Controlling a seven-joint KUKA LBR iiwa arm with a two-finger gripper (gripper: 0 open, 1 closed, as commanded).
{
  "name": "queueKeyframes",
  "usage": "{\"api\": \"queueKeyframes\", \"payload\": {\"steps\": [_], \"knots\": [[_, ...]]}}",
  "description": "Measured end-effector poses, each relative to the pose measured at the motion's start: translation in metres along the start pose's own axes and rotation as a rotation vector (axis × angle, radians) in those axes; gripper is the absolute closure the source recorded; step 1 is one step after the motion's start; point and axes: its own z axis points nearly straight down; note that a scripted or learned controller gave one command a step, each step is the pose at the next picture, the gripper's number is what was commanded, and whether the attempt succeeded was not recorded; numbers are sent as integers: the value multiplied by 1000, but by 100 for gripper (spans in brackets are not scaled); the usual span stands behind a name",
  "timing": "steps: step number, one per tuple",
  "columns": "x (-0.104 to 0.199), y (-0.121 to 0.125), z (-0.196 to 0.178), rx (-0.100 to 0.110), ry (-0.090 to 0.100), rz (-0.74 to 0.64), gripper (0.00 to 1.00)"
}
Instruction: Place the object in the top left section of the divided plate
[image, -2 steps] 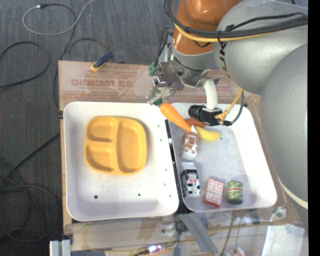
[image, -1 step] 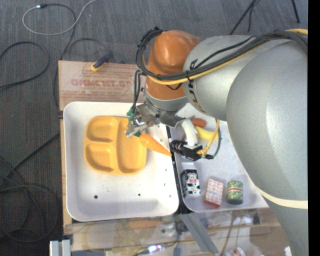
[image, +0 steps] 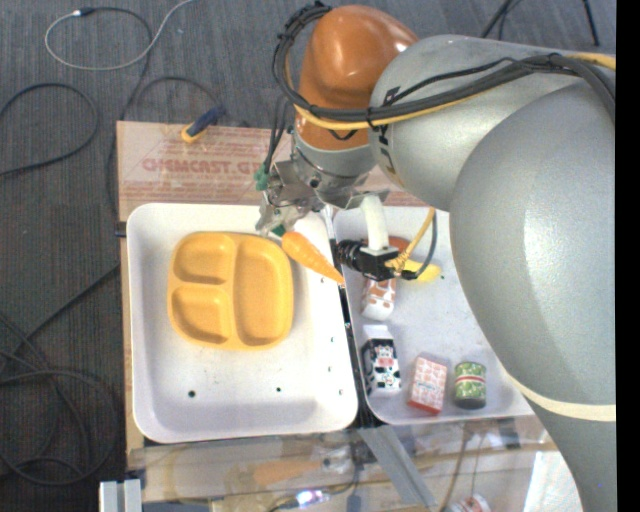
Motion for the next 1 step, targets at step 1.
{"api": "queueKeyframes", "payload": {"steps": [1], "knots": [[63,-1,22,2,0,15,100]]}}
